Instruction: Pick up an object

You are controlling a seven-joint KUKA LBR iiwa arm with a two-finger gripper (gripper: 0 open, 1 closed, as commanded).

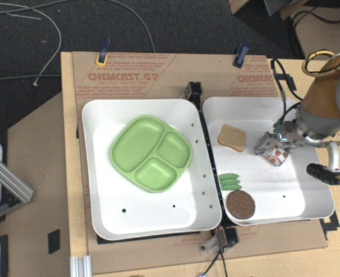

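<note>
The hand (272, 145) sits low in the right bin (308, 203) over a small red-and-white object (277, 156) — grip cannot be told — near the bread slice (232, 137).

A tan bread slice (232, 137) is seen right of centre. Green pea pods (229, 182) are laid below it, touching a brown cookie (240, 204) at lower right.

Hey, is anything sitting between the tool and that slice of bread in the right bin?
Nothing visible does. The tool sits in the right bin, to the right of the bread slice, with bare white bin floor between them. The green pea pods and the brown round patty lie nearer the front edge, off that line.
</note>
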